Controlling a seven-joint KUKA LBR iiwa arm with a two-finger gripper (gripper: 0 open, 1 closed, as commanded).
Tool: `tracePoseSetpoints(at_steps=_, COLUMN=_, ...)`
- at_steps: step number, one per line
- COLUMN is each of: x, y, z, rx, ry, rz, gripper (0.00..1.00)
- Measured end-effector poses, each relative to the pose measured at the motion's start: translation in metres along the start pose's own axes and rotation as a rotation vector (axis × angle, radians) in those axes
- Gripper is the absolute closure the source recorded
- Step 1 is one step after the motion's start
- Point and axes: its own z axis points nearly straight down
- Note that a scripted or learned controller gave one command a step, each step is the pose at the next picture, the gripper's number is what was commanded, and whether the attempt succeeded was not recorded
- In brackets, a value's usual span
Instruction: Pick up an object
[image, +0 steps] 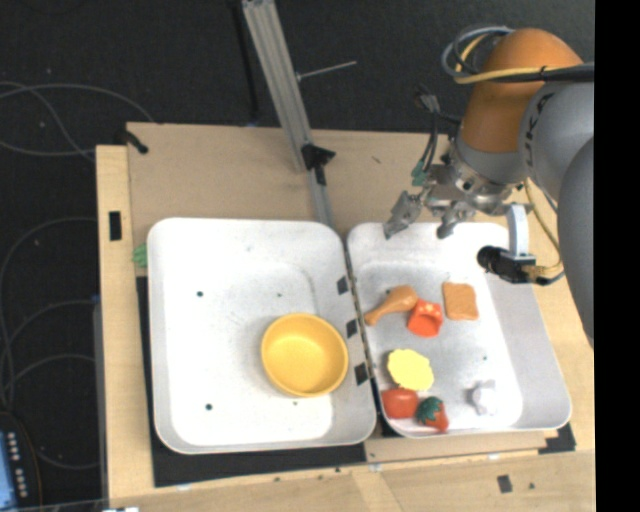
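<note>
In the camera view, a strawberry (431, 412) and tomato (399, 402) are crowded at the right bin's (540, 345) near rim. The claw (420, 222) is held open and empty above the far edge; two pieces could be pinched together, or one knocked aside.

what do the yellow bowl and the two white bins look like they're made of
Yellow bowl: probably plastic, smooth with a soft sheen along the rim. Left bin and right bin: likely moulded plastic, matte white, with rounded corners and faint speckling.
</note>
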Motion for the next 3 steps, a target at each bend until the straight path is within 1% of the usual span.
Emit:
tracePoseSetpoints(at_steps=1, x=0.0, y=0.0, z=0.0, rx=0.0, ry=-0.001, rz=0.0, gripper=0.0)
tracePoseSetpoints(at_steps=2, x=-0.012, y=-0.006, z=0.053, rx=0.004, ry=-0.004, rz=0.005, gripper=0.0)
tracePoseSetpoints(at_steps=3, x=-0.02, y=-0.01, z=0.097, rx=0.005, ry=-0.004, rz=0.006, gripper=0.0)
